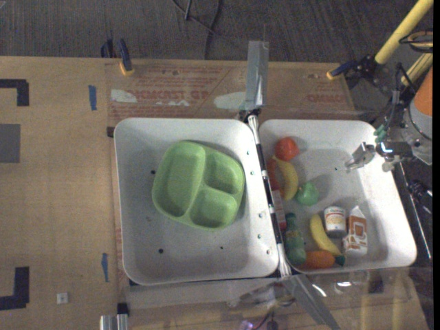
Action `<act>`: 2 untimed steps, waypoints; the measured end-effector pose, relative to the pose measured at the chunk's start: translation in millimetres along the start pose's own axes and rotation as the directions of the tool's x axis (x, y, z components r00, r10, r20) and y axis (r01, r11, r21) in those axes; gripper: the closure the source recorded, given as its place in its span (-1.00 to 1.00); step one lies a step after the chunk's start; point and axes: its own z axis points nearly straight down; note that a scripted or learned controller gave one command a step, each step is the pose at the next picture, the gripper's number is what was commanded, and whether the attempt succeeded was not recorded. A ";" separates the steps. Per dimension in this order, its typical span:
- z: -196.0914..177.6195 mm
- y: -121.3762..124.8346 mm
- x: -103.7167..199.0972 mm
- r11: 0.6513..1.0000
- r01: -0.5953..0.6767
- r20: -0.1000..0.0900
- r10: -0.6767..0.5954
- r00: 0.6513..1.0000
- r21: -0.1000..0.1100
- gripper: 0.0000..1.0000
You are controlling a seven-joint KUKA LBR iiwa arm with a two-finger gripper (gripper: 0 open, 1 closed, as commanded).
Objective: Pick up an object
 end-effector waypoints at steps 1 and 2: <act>111.4 -52.8 7.9 0.963 0.268 0.004 -0.268 0.964 -0.009 -1.00; -23.0 75.6 -3.8 0.971 0.240 0.004 -0.240 0.971 -0.005 -1.00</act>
